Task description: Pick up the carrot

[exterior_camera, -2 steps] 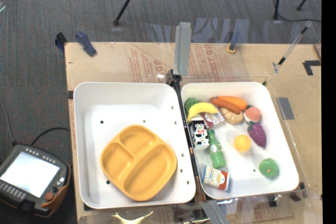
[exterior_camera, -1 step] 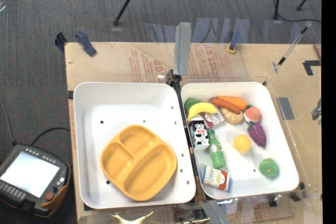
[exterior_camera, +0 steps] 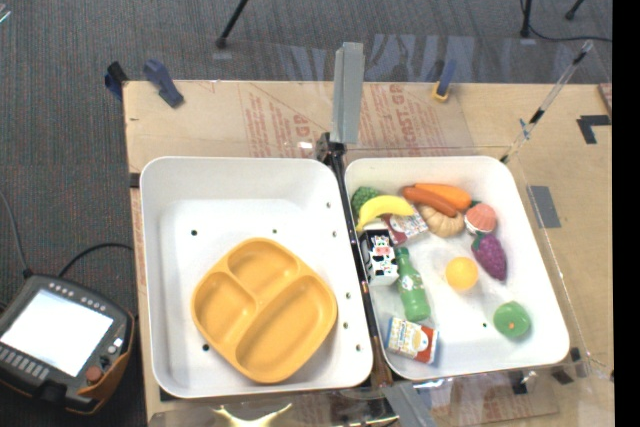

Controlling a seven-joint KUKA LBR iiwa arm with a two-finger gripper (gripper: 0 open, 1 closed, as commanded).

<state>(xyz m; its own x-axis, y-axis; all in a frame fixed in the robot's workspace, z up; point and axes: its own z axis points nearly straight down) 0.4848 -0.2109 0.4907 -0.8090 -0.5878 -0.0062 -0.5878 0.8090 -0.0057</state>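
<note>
The carrot (exterior_camera: 438, 196) is orange and lies on its side near the back of the right bin (exterior_camera: 535, 245). It rests against a tan bread roll (exterior_camera: 443, 219) and sits just right of a yellow banana (exterior_camera: 385, 208).
The right bin also holds a green bottle (exterior_camera: 411, 284), a cow-print carton (exterior_camera: 379, 255), a juice box (exterior_camera: 412, 340), a yellow ball (exterior_camera: 461, 273), purple grapes (exterior_camera: 490, 256), a green apple (exterior_camera: 512, 320) and a pink fruit (exterior_camera: 481, 217). A yellow divided plate (exterior_camera: 264, 308) lies in the left bin (exterior_camera: 170, 215).
</note>
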